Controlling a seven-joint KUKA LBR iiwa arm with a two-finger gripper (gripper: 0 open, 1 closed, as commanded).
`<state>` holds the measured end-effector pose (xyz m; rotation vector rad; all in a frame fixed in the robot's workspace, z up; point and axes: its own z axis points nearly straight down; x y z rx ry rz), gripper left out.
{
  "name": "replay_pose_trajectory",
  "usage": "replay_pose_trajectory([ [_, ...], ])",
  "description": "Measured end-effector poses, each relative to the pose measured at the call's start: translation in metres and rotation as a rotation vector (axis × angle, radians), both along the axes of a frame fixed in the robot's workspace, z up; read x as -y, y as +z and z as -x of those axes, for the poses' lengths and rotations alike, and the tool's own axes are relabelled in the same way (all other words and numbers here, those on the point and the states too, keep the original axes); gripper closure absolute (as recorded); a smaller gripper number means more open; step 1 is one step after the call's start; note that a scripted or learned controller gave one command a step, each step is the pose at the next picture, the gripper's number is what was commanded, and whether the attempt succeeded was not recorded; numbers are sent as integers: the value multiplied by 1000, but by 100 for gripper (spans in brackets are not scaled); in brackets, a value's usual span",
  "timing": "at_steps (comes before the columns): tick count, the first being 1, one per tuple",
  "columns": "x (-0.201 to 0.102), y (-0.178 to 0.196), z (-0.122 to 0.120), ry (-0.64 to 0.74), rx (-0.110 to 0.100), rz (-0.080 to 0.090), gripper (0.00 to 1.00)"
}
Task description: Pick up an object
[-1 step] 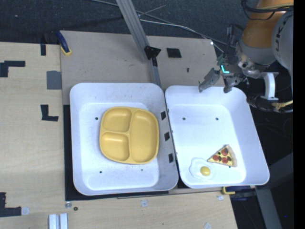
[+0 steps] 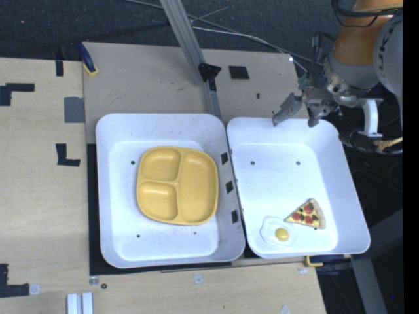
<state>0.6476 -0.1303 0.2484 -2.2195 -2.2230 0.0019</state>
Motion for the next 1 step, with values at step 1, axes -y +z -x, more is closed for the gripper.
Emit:
replay_pose_trajectory([
  [1, 0, -50, 11, -1, -6, 0, 0],
])
